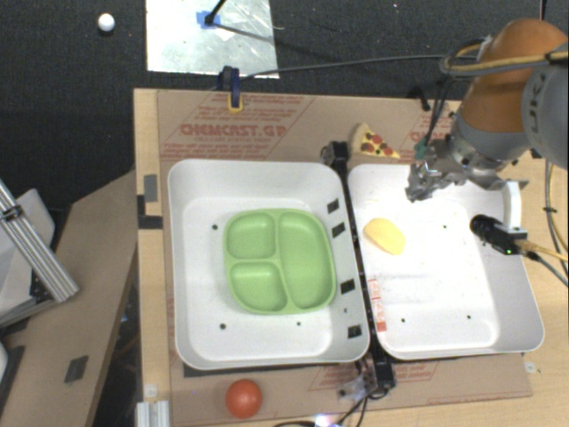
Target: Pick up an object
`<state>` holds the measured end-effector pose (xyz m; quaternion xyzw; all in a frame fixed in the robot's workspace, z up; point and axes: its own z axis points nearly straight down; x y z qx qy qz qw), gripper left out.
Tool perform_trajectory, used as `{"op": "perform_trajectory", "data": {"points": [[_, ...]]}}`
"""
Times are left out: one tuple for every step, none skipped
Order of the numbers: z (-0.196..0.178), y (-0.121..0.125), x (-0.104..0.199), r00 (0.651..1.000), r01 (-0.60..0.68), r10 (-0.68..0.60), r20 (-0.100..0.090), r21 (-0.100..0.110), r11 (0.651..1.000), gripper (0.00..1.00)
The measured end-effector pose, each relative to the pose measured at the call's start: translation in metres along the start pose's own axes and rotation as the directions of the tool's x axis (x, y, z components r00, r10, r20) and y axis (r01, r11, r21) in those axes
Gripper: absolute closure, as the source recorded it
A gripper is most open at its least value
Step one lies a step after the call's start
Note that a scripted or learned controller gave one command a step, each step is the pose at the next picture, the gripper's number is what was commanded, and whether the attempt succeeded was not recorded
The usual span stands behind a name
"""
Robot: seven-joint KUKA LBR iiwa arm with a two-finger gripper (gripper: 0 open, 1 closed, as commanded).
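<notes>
We are seeing two white bins lying side by side on the desk [107, 265]. The left bin [191, 185] is holding a green divided tray [278, 261] with three compartments, sitting flat near the bin's middle. The right bin [462, 327] is holding a yellow object [385, 236], rounded and lying on the bin floor toward its upper left part, close to the wall between the two bins.

The arm [507, 87] is reaching in from the right, orange band showing above the wrist. The gripper [421, 188] is hanging over the upper part of the right bin, near its far wall. It is sitting up and to the right of the yellow object, apart from it, not touching. Nothing is showing between the fingers, and we cannot tell if they are released or clenched; they are too small and dark here.

A pizza-slice toy [373, 142] is lying outside the bins, just beyond the far edge of the right bin. A red ball [244, 398] is resting on the cardboard in front of the left bin. A small white ball [107, 22] is lying on the dark surface far upper left.
</notes>
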<state>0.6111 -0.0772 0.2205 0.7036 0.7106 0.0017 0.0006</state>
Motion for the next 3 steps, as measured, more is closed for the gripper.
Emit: {"op": "perform_trajectory", "data": {"points": [[-0.010, 0.001, 0.052, 1.000, 0.000, 0.000, -0.001, 0.000, 1.000, 1.00], [-0.019, -0.005, 0.105, 1.000, 0.000, 0.000, 0.000, 0.001, 1.000, 1.00], [-0.019, -0.012, 0.165, 1.000, 0.001, -0.001, -0.001, 0.001, 1.000, 1.00]]}}
